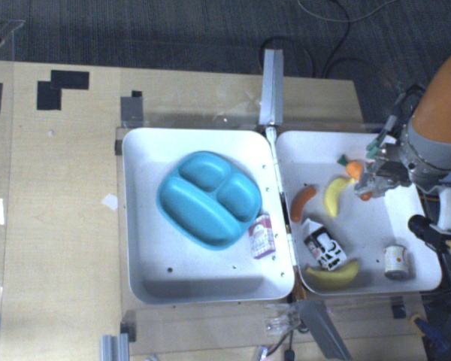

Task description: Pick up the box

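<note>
At the near edge of the right bin (428,277), a yellow banana (332,274) lies along the front wall, toward 6 o'clock of that bin. Just behind and touching it sits the box (324,247), a small black-and-white carton, tilted, with one corner toward the banana. At 4 o'clock in the same bin, a small white can (395,261) stands well apart from the box. Across the dividing rail, at 4 o'clock in the left bin (146,224), a small pink-and-white packet (262,236) rests against the near rim of a blue sectioned plate (209,198), which fills the middle of that bin and shows three compartments.

Farther back in the right bin, a red sausage-shaped item (304,198) lies at 9 o'clock, slanted, and just beside it at its 3 o'clock a second, shorter banana (334,195) curves upward. Behind these, near 12 o'clock, a small orange object with a green tip (352,168) sits close to the gripper (370,185). The gripper hangs over the rear middle of the right bin, well apart from the box; whether its fingers are spread or closed cannot be told, and a small red-orange piece shows at its tip. The grey arm with its orange band (443,107) enters from 3 o'clock. Beyond the bins, the wooden bench (60,201) carries black markers (60,87) at 10 o'clock.
</note>
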Motion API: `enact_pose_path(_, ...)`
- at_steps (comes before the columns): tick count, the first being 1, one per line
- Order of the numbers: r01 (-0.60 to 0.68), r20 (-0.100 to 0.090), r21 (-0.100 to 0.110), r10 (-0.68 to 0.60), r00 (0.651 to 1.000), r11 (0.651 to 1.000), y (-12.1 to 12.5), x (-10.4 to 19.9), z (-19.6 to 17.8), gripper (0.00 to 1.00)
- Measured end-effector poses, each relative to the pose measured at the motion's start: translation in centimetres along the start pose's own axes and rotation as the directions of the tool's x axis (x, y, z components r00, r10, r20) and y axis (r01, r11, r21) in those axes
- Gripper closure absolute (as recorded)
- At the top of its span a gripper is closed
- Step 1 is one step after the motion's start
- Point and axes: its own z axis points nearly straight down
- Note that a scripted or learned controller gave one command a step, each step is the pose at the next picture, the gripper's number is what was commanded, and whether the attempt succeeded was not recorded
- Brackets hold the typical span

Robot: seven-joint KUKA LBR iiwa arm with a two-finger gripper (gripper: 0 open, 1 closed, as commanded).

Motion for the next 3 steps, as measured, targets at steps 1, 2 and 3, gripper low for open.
enact_pose_path(1,0.051,0.0,0.0,-0.051,0.999,0.999,7.9,0.0,-0.9,1.0)
enact_pose_path(2,0.108,0.001,-0.001,-0.108,0.994,0.994,7.8,1.4,-3.1,1.0)
enact_pose_path(3,0.114,0.002,-0.007,-0.114,0.993,0.993,7.9,1.6,-4.3,1.0)
